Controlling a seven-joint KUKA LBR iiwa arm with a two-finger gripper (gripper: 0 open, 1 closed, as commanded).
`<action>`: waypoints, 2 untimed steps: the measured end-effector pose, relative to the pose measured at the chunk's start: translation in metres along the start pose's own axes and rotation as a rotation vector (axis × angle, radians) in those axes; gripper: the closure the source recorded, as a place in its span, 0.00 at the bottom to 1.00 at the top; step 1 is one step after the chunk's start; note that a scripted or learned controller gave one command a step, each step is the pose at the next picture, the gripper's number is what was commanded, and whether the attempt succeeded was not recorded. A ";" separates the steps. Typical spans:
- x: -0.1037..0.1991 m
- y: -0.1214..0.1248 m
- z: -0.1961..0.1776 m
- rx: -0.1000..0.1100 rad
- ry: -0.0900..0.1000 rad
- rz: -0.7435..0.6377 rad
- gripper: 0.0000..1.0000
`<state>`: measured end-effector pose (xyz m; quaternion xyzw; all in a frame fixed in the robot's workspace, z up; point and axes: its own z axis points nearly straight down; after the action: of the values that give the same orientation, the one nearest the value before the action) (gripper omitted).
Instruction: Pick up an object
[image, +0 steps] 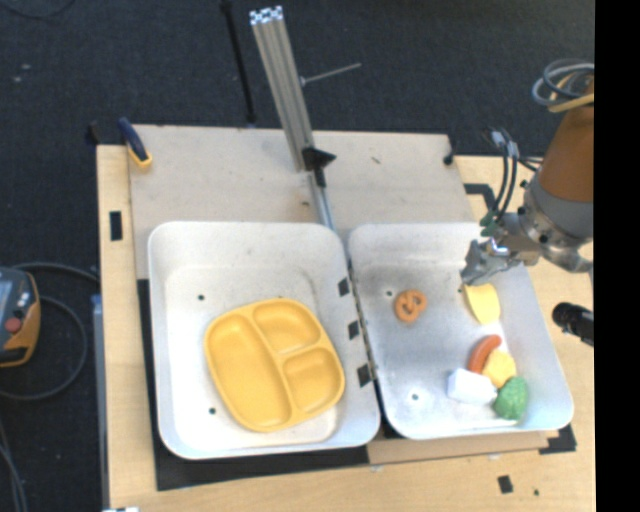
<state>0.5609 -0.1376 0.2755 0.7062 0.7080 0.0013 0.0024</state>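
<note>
The right bin holds several small items: a brown pretzel-shaped piece near its middle, a pale yellow wedge at the right, and lower down a red piece, a yellow piece, a white block and a green lump. My gripper hangs over the bin's upper right, just above the pale yellow wedge. Its fingers point down and left, with nothing seen between them.
The left bin carries a yellow divided tray. A grey metal post rises from the back of the bench, with a black bracket at its foot. A blue and yellow clamp sits at the back left corner.
</note>
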 end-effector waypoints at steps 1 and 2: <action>0.048 -0.001 -0.003 0.003 0.003 -0.005 1.00; 0.089 -0.011 0.008 0.004 0.001 -0.003 1.00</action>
<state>0.5497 -0.0483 0.2675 0.7052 0.7090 0.0003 0.0005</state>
